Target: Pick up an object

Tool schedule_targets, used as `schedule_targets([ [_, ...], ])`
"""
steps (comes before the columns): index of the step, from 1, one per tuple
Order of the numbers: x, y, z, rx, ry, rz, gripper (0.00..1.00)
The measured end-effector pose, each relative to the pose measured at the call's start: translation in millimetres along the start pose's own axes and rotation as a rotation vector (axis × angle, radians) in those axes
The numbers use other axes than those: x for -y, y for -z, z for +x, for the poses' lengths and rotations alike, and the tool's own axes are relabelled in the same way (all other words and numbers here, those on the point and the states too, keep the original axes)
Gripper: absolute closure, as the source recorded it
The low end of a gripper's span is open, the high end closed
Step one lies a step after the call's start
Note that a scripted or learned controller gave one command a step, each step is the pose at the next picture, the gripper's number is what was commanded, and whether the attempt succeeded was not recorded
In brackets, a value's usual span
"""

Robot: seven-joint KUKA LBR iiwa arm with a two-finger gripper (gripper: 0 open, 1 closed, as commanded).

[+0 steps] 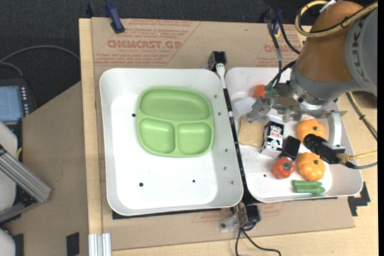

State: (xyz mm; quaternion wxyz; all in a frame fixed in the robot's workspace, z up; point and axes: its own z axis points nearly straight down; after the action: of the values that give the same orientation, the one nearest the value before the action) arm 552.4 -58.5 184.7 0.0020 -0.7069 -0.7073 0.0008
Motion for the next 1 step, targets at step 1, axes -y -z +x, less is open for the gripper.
schedule_targets([
  [1,33.4,-0.3,11.5,0.0,-0.002,0.002,0.0],
])
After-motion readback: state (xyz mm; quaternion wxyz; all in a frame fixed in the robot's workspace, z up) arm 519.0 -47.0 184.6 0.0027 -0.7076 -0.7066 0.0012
